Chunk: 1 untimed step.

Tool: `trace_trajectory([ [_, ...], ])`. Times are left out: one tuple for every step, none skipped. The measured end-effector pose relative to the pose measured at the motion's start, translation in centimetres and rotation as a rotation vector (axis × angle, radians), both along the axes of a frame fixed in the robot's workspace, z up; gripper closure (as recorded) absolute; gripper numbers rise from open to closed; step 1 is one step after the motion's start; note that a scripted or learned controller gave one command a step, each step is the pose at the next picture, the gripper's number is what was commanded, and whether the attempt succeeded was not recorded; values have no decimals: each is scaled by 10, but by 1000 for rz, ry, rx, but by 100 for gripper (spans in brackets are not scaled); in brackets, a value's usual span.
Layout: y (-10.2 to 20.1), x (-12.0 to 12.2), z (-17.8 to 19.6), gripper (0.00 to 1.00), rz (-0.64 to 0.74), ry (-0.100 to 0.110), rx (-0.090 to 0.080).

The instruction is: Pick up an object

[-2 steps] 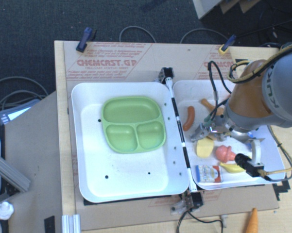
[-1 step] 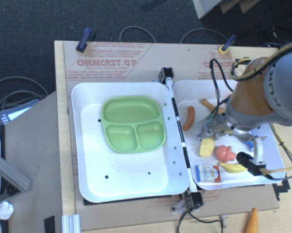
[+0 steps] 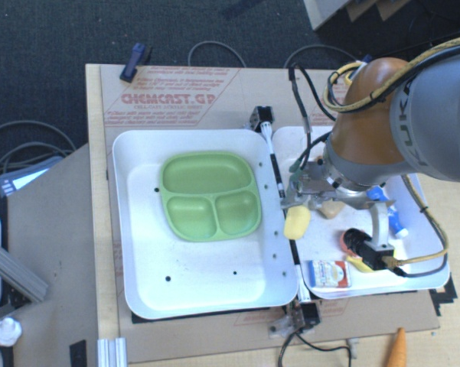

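Observation:
My gripper (image 3: 305, 196) hangs low over the left side of the right bin (image 3: 413, 283), under the grey and orange wrist. Just below it, against the wall between the bins, lies a yellow rounded object (image 3: 297, 222); I cannot tell whether the gripper touches it. A small tan object (image 3: 331, 209) lies just right of the gripper. A blue and white item (image 3: 392, 219) rests further right. At the bin's front edge lies a flat printed packet (image 3: 327, 273). The arm hides the back half of this bin.
The left bin (image 3: 138, 258) holds a green divided plate (image 3: 211, 195) towards its back. A printed cardboard sheet (image 3: 168, 98) lies behind the bins, with a blue clip (image 3: 134, 61) at its far edge. Cables run along the divider.

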<state>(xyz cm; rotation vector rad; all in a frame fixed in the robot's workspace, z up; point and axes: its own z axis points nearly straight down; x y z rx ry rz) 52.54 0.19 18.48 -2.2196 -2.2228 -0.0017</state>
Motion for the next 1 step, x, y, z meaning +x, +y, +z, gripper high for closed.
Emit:
trace_trajectory([
  [89,35,29,100,0,0,0],
])
